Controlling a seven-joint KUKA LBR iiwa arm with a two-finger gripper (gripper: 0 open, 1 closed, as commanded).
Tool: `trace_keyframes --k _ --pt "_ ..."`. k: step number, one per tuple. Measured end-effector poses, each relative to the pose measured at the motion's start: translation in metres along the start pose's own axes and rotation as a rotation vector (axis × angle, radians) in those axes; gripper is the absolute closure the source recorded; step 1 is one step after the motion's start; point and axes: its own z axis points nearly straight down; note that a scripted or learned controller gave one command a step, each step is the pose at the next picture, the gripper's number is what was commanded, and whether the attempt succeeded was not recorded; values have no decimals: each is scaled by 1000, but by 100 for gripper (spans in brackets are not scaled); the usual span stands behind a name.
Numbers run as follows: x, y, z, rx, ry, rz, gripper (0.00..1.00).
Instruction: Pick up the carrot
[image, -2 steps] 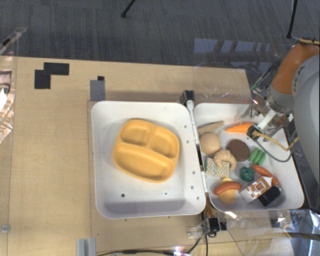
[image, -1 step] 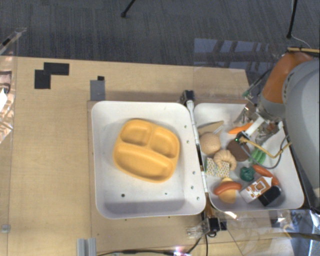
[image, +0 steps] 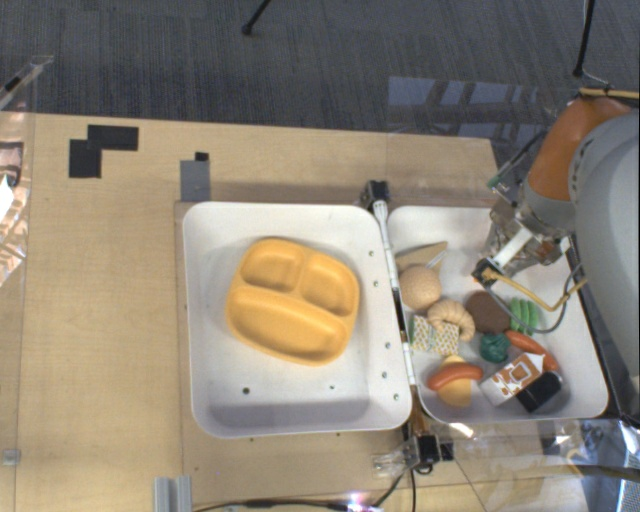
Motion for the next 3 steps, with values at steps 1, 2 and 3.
trace_keyframes --k 1,2,3 --pt "0 0 0 0 -1 0 0" --pt "-7 -42 12 4 -3 48 0" --pt "-7 -30 13 4 -4 450 0"
